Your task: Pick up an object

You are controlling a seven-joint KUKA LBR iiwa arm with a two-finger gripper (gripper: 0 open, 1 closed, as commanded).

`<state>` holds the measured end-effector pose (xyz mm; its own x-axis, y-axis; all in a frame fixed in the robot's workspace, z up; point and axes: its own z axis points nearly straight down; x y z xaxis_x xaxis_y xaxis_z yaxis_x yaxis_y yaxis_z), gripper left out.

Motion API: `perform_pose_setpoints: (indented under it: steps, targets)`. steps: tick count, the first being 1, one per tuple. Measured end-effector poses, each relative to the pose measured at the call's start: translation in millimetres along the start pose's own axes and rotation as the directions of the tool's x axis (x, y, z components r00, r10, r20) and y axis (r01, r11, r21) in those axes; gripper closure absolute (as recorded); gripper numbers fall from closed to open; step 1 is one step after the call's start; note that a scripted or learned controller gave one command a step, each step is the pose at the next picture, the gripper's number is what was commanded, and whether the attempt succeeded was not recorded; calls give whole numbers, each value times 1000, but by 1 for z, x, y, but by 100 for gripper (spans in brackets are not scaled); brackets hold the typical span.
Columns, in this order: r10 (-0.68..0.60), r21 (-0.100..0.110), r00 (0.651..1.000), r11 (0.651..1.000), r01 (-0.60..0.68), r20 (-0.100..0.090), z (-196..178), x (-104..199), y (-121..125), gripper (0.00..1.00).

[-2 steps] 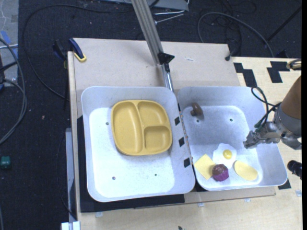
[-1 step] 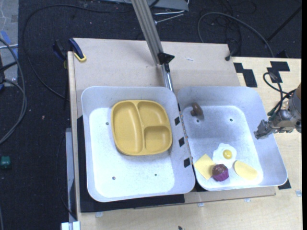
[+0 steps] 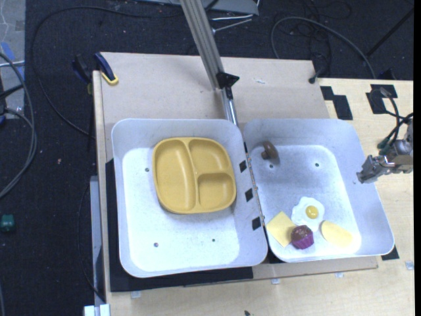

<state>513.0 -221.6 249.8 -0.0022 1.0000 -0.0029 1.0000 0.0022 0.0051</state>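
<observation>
The bench [image 3: 276,78] is pale wood, with black floor and cables around it. Two shallow white bins sit on it side by side, touching along their inner edges.

The left bin [image 3: 138,242] holds a yellow tray [image 3: 195,175] with three compartments. The tray lies flat in the far half of that bin, nearer its right side.

The right bin [image 3: 348,150] holds the small things. A brown piece [image 3: 269,151] lies at the far left of this bin, well apart from the rest. The others cluster in the near part of the bin: a yellow cheese slice [image 3: 281,228] at the left, a fried egg [image 3: 309,210] just beyond it to the right, a pale yellow lump [image 3: 337,233] at the right, and a purple piece [image 3: 302,237] between the cheese and the lump, touching or just overlapping the cheese.

A grey pole [image 3: 200,31] slants from the far edge of the view down to the far end of the seam between the bins.

The gripper [image 3: 368,171] is at the right edge of the view, over the right rim of the right bin, well apart from every object. Nothing is between its fingers; whether they stand open or closed cannot be told from here.

A small blue and yellow clamp [image 3: 105,70] sits at the far left corner of the bench.
</observation>
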Motion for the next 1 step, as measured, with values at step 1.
perform_pose_setpoints:
  steps: [1]
  targets:
    - [-5,4,1000,1000,5,-4,-7,49,1,100]
